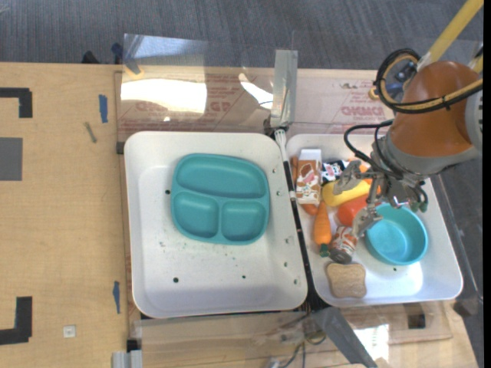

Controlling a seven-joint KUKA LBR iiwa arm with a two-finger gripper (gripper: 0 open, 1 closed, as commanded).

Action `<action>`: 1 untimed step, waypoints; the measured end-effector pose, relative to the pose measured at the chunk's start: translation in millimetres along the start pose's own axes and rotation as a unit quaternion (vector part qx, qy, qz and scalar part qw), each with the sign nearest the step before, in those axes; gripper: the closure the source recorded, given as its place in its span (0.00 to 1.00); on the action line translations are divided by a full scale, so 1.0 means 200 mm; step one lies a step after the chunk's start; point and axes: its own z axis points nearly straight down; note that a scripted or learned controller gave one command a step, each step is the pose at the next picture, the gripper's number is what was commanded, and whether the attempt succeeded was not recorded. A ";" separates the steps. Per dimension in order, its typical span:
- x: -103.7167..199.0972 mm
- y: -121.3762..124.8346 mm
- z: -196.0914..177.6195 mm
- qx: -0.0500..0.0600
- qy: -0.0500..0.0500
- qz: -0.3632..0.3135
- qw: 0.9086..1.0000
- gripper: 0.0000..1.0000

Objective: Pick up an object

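Note:
The right white bin holds a small brown-and-white carton, a yellow banana, an orange carrot, a red-orange round piece, a small bottle-like item, a tan biscuit and a blue bowl. My gripper reaches down from the orange-banded wrist into this bin, between the banana and the bowl. Its fingers stand apart, open, with nothing clearly held between them. The arm hides part of the bin's back right.
The left white bin bears a teal divided plate. A clear plastic sheet lies behind both bins. Yellow and black cables loop near the wrist. Bare wooden bench stretches to the left.

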 end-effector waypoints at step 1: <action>-0.22 -0.08 0.15 0.000 -0.009 0.041 0.999 0.00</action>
